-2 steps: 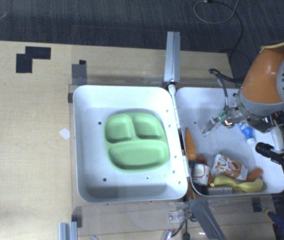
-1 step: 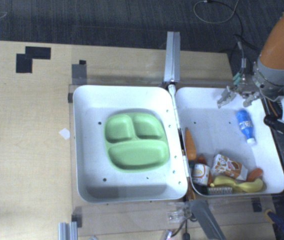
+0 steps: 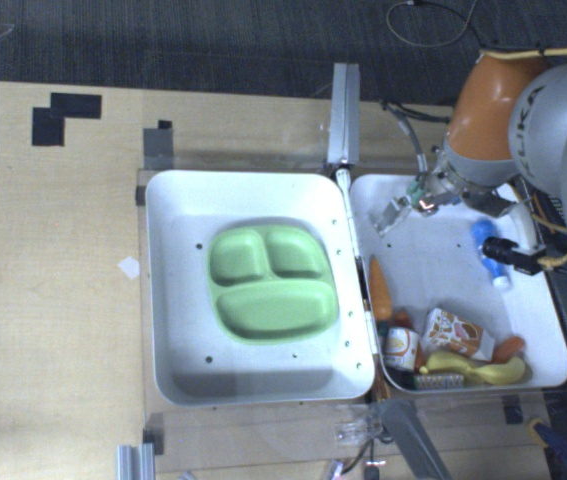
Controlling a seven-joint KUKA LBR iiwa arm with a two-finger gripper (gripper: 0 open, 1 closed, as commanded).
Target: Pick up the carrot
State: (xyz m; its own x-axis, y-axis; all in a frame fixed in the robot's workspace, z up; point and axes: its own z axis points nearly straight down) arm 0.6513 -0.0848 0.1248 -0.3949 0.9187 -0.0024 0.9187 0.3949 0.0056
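So, looking down from the overhead camera: two white bins are being shown side by side on the wooden bench. The left bin [image 3: 173,298] is taking up the middle of the frame, and a green divided plate [image 3: 271,280] is being held in it, lying flat near the centre. The right bin [image 3: 433,258] is sitting at centre right, and that's where all the clutter is being kept.

The carrot [image 3: 379,290] is lying lengthwise against the left wall of the right bin, just beside the divider between the bins, with nothing gripping it. Below it, at the lower edge of that bin, a small can [image 3: 400,347], a snack packet [image 3: 457,335] and a banana [image 3: 481,372] are being crowded together. A blue bottle [image 3: 491,252] is resting near the bin's right wall.

The arm [image 3: 533,108] is being seen at the upper right, and the gripper [image 3: 415,202] is hanging over the upper part of the right bin, well apart from the carrot. Whether the jaws are open or closed can't be told from this angle.
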